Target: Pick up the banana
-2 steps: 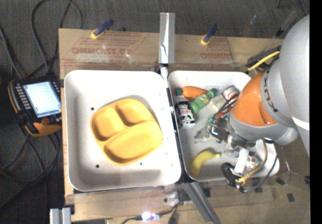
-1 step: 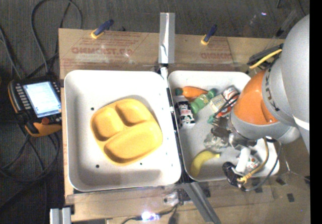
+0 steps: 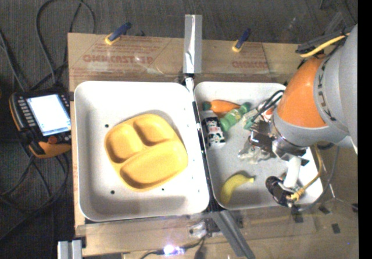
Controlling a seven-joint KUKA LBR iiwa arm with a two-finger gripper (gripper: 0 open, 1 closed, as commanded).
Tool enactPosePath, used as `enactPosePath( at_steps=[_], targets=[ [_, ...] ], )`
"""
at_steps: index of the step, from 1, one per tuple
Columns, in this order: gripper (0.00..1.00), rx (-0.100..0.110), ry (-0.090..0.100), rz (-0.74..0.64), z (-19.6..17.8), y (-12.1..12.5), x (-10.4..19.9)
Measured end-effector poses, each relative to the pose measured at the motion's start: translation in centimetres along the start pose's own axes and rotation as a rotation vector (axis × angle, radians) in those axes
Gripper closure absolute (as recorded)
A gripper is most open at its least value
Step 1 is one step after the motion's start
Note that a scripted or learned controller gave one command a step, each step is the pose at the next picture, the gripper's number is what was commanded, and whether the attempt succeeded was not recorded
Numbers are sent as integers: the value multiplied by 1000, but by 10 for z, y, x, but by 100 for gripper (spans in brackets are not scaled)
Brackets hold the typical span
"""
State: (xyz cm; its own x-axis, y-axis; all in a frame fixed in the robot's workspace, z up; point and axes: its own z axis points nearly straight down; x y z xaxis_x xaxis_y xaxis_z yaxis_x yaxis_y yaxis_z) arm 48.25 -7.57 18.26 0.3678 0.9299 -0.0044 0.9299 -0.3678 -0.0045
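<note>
The yellow banana (image 3: 234, 185) lies in the right bin (image 3: 229, 159), near its front wall and left of centre. My gripper (image 3: 254, 146) hangs over the middle of that bin, up and to the right of the banana and apart from it. The wrist and its orange band cover most of the gripper. Nothing shows held in it.
An orange carrot (image 3: 224, 106), a green bottle (image 3: 235, 116) and a small black-and-white item (image 3: 214, 132) lie at the back left of the right bin. A yellow divided plate (image 3: 146, 150) sits in the left bin (image 3: 93, 135). A black cable end (image 3: 278, 189) hangs right of the banana.
</note>
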Motion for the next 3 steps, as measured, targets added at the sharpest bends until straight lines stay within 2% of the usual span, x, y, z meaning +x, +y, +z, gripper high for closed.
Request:
enactPosePath(
  at_steps=[1,2,3],
  targets=[
    [0,0,0,0,0,0,0],
    [0,0,3,-171,88,10,-24],
    [100,4,3,-171,80,9,-24]
  ],
)
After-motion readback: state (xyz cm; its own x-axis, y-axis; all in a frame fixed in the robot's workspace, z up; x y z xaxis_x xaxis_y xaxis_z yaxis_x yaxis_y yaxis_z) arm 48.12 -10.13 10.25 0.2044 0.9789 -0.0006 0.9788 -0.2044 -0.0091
